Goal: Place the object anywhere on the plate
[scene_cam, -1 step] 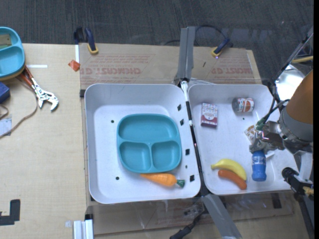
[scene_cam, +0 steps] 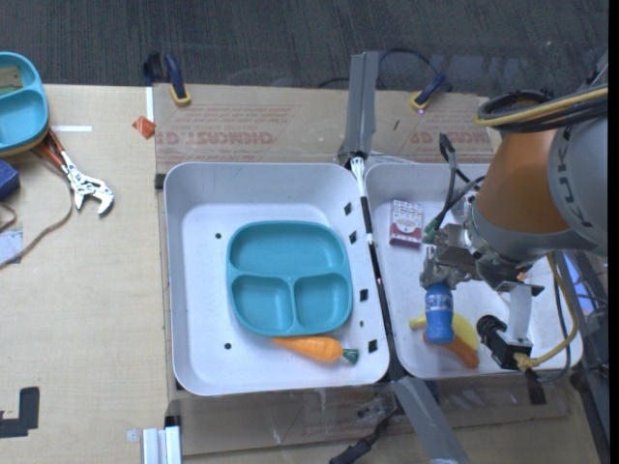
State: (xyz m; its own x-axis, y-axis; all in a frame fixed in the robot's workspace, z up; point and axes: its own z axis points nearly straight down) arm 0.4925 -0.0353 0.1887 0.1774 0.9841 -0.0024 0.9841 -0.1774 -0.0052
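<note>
Arm is over the right bin (scene_cam: 406, 356), jaws down at the blue bottle (scene_cam: 438, 314). The bottle stands upright just under the gripper (scene_cam: 447, 271), its cap right at the tips; looks like a top grasp on the pick target. Can't tell how far the jaws are open or whether they grip it. Yellow and orange toys lie against the bottle's base, a small red box (scene_cam: 407, 223) sits further back. Teal 3-compartment plate (scene_cam: 288, 276) waits in the left bin (scene_cam: 189, 259), toy carrot (scene_cam: 311, 348) beside its near edge.
</note>
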